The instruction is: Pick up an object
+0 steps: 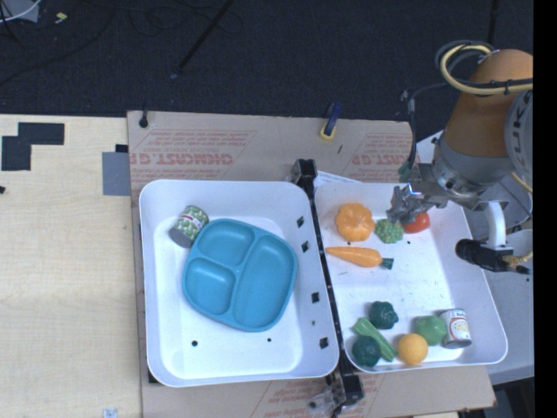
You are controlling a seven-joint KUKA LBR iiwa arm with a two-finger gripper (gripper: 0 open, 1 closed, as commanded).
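Observation:
My gripper (pixel 403 207) hangs low over the back of the right bin (pixel 474 290). It sits just above a small green broccoli piece (pixel 388 231) and a red tomato (pixel 419 224), and touches or nearly touches them. An orange fruit (pixel 354 221) lies to its left, and a carrot (pixel 355 255) lies in front of that. I see nothing lifted off the bin floor.
At the right bin's front lie a dark broccoli (pixel 382 314), a pea pod (pixel 373 338), a yellow lemon (pixel 412 348), a green apple (pixel 429 329) and a small can (pixel 457 327). The left bin (pixel 165 338) holds a blue divided plate (pixel 239 273) and a tipped can (pixel 189 225).

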